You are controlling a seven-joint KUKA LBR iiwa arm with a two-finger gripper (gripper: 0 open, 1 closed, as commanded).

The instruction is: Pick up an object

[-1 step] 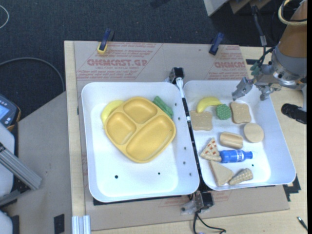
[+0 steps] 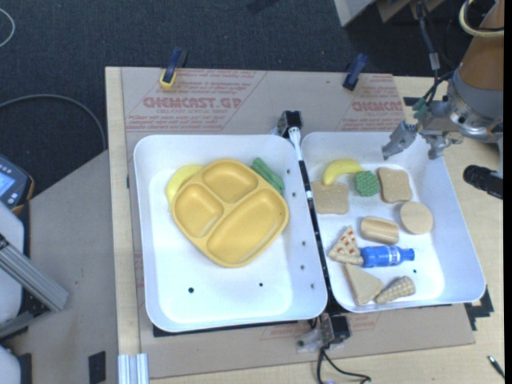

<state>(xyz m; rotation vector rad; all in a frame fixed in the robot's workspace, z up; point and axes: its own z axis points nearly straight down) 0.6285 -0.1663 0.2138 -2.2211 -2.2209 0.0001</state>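
Observation:
My gripper (image 2: pixel 417 144) hangs open over the far edge of the right bin (image 2: pixel 460 238), with nothing between its fingers. Just below it lies a tan bread slice (image 2: pixel 394 185). Further left are a green round piece (image 2: pixel 367 183), a yellow banana (image 2: pixel 342 169) and a square of toast (image 2: pixel 330 198). Nearer the front lie a round cookie (image 2: pixel 416 218), a bun (image 2: pixel 379 230), a pizza slice (image 2: pixel 346 248), a blue bottle (image 2: pixel 386 255), a sandwich wedge (image 2: pixel 362 282) and a cone (image 2: pixel 396 290).
The left bin (image 2: pixel 160 270) holds a yellow divided tray (image 2: pixel 230 210), with a green piece (image 2: pixel 268 174) at its far right corner and a yellow piece (image 2: pixel 179 180) peeking out on its left. A black divider (image 2: pixel 305 206) runs between the bins.

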